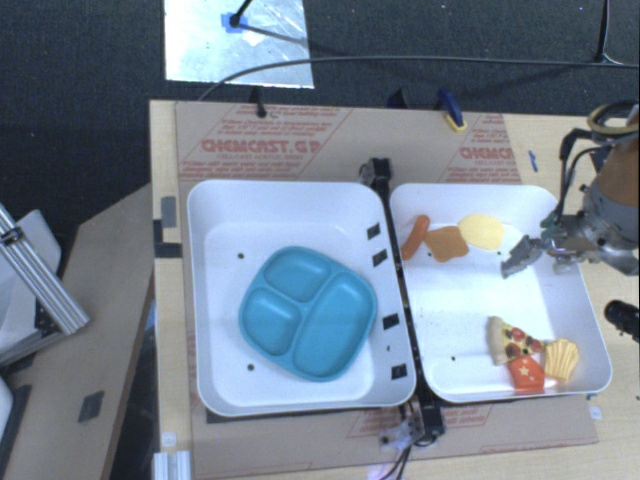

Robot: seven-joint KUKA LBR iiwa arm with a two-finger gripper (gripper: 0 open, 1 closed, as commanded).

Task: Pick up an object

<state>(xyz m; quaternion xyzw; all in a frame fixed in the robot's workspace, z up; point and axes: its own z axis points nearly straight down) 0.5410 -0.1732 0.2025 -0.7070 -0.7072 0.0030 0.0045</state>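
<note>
Gripper (522, 258) poised over right bin (470, 368), apparently unclenched and grasping nothing (hard to judge). Nearest: yellow chip (482, 231), likely target, unobstructed.

Left bin (215, 268): white, black clips along its 3 o'clock edge.
Divided plate (308, 311): turquoise blue, plain, inside the left bin.
Right bin (470, 363): white.
Sausage (414, 236), at 10 o'clock in the right bin: orange-red.
Flat piece (447, 245) beside it: orange-brown.
Round piece (482, 231), at 12 o'clock: pale yellow.
Pizza slice (508, 340), at 5 o'clock: tan crust, red spots.
Carton (527, 372): red with a white mark.
Shell-shaped piece (561, 359): ridged, yellow-orange.
Gripper (520, 258): dark grey.
Bench sheet (270, 143): tan with red lettering.
Floor (70, 88): dark blue-grey.
Foil square (235, 28), at 12 o'clock: silver, blue tape spot.
</note>
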